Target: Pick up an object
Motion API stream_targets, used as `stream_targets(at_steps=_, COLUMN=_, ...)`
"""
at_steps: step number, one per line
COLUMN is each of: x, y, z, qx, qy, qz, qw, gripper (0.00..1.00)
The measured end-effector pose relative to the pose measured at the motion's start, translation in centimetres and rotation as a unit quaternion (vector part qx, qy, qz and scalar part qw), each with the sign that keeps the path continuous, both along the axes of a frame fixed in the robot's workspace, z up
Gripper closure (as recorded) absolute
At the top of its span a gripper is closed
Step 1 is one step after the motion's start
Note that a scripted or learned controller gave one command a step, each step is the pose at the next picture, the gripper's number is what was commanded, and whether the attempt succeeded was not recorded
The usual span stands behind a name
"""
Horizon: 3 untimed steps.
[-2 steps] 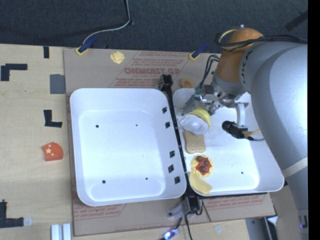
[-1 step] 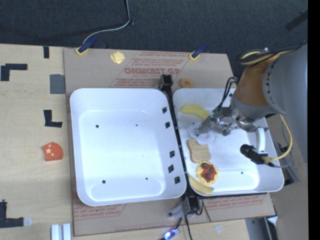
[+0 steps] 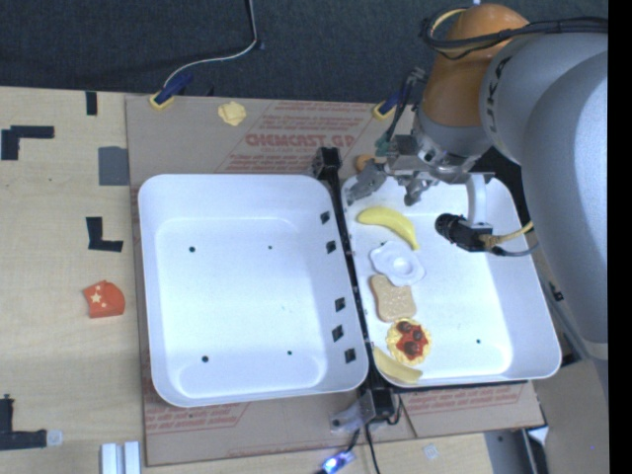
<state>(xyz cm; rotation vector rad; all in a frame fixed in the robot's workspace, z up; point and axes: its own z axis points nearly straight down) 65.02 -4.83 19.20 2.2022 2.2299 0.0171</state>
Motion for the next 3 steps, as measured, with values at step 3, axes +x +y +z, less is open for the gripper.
stream_targets(at_steps=3, x=-1.1, y=-2.7, z=6.0, qx=-0.0011, qy=-0.003, qz=-0.002, qw=1.0000, gripper=0.00)
